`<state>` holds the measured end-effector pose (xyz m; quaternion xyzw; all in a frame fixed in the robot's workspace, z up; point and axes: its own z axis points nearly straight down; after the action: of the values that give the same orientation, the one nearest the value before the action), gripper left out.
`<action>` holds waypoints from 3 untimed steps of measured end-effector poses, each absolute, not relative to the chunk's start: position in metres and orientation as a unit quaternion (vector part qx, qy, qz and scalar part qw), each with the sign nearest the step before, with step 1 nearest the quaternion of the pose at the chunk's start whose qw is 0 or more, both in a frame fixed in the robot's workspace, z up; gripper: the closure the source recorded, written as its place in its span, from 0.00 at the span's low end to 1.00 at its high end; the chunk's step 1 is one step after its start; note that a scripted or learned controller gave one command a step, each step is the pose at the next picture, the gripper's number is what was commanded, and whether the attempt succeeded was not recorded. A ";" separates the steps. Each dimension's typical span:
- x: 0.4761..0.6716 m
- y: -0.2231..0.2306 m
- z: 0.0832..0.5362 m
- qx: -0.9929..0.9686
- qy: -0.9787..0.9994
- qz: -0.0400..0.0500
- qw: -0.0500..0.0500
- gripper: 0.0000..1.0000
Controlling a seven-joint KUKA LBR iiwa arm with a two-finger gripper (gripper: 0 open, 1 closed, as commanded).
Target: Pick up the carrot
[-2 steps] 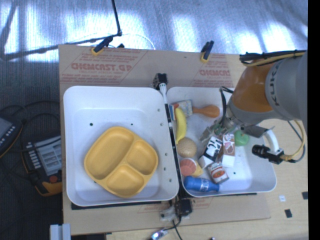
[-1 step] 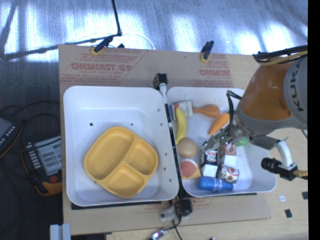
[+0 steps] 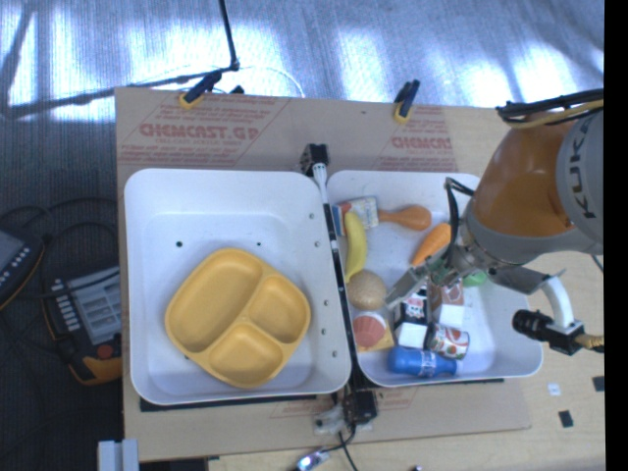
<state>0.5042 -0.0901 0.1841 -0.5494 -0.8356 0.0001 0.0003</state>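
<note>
The bench [image 3: 157, 130] carries two white bins side by side. The left bin [image 3: 157, 214] holds a yellow divided plate [image 3: 238, 315]. The arm [image 3: 535, 189] reaches over the right bin [image 3: 510, 356], which is crowded with food items. The carrot [image 3: 431, 243] lies tilted in the upper middle of that bin, just up and left of the end effector [image 3: 424, 285], close beside it but not between its fingers. Around it lie a chicken drumstick [image 3: 400, 217] just above, a banana [image 3: 354, 245] along the left wall, a potato [image 3: 367, 288] below that, a blue can [image 3: 422, 363] near the front wall and a small red and white carton [image 3: 449, 342] beside it. The end effector hangs low among these items; how far open it is I cannot tell, and I see nothing gripped in it.
</note>
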 end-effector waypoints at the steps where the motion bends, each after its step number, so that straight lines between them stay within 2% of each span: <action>1: 0.559 -0.115 0.129 -0.517 -0.856 0.001 0.000 0.00; 2: 0.668 -0.107 0.123 -0.561 -0.828 0.000 -0.001 0.00; 3: 0.650 -0.139 0.089 -0.468 -0.884 -0.002 -0.003 0.00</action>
<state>0.6498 -0.1393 0.0892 -0.4677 -0.8839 -0.0017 -0.0033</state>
